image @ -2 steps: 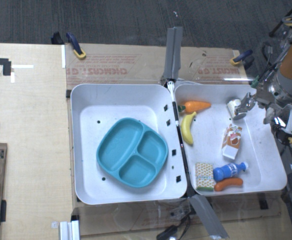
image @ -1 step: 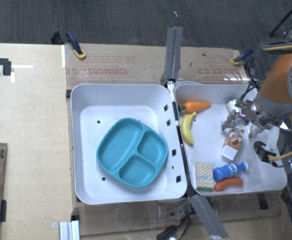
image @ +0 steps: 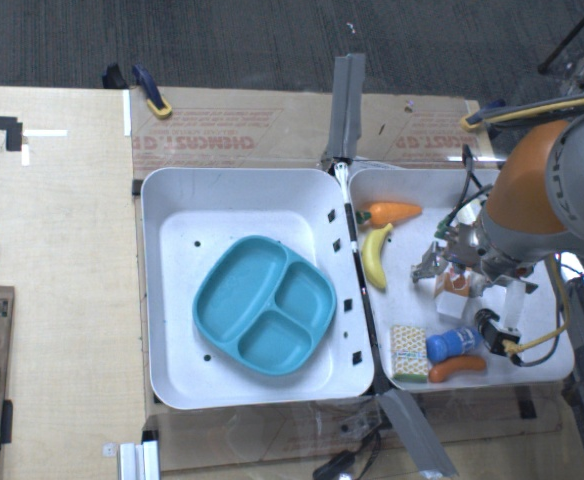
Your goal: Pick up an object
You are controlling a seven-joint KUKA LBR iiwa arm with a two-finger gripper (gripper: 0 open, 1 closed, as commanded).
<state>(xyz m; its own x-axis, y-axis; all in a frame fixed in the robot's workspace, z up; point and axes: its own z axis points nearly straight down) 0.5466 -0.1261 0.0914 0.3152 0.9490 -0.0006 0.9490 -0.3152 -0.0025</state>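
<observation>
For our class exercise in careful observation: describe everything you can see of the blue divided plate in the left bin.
The blue divided plate is a turquoise tray, plastic by its look, with rounded corners and three compartments: one long one on its left side and two smaller ones on its right. It lies flat, right way up, turned at a slant, near the middle of the left bin. Nothing lies in it, and it touches only the bin's floor.

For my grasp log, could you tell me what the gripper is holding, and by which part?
It cannot be told: the gripper sits low in the right bin, its tip hidden.
</observation>
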